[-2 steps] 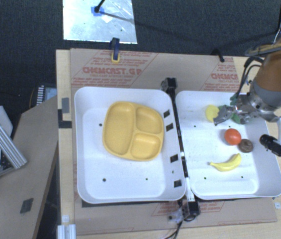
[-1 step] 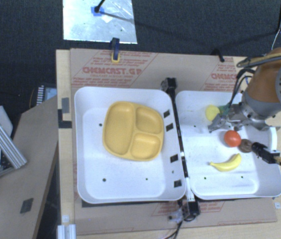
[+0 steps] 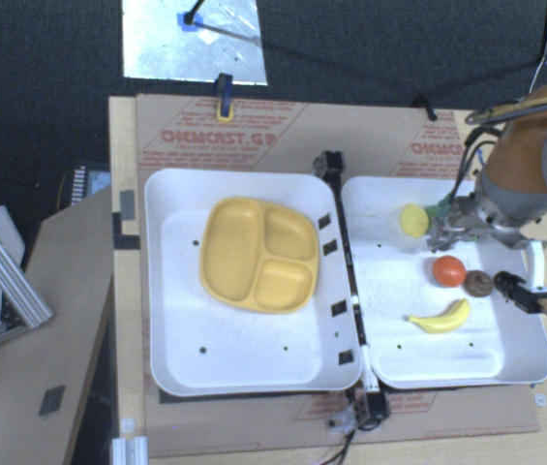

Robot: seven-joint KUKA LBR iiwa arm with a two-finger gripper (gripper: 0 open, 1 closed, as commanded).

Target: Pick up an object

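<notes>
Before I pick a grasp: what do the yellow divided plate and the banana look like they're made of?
The yellow divided plate looks like moulded plastic with a matte finish: uniform colour, soft rounded compartment ridges, no sharp glare. The banana also looks like plastic, probably a toy: smooth, evenly bright yellow skin without blemishes, though at this size I can't rule out real fruit.

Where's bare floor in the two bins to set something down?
Right white bin: free along the near wall below the yellow banana, and left of it. Crowded by the gripper: yellow ball, red tomato, brown round piece. Left white bin: margins around the yellow divided plate.
</notes>
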